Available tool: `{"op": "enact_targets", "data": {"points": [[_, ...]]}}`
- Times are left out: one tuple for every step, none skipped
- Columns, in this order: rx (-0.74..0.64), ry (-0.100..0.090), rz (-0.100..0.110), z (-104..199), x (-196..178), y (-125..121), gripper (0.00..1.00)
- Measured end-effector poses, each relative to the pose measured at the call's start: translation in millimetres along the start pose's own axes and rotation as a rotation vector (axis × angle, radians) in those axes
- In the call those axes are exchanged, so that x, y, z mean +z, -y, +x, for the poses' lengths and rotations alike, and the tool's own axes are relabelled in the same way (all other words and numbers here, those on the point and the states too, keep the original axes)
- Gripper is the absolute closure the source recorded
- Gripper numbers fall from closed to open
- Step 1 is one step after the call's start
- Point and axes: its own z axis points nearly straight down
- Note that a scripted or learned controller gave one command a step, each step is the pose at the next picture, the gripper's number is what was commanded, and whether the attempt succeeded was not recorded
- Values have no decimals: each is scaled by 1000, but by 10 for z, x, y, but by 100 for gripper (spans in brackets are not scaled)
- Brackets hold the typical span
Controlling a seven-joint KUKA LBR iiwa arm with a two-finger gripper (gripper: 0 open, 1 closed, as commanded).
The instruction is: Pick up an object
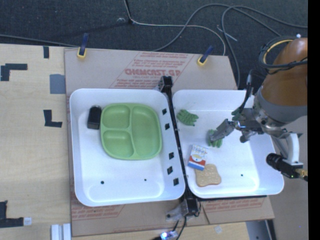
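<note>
Green toy (216, 142) sits right under my pincer (218, 133) in the right bin (250, 181) — touching or not, unclear. My pincer's grip — I cannot tell.

Green tray (131, 132) in left bin (80, 149)

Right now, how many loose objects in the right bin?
4. A green leafy piece near the divider, another green piece by the gripper, a small carton lower centre, a tan cookie shape below it. The arm may hide more.
</note>
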Motion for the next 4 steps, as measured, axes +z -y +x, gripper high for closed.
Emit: {"op": "enact_targets", "data": {"points": [[-3,1,-10,2,-48,-19,0],[-2,1,-4,72,550,41,0],[-1,0,-2,71,1189,96,0],[-2,2,-10,79,1707,89,0]]}}
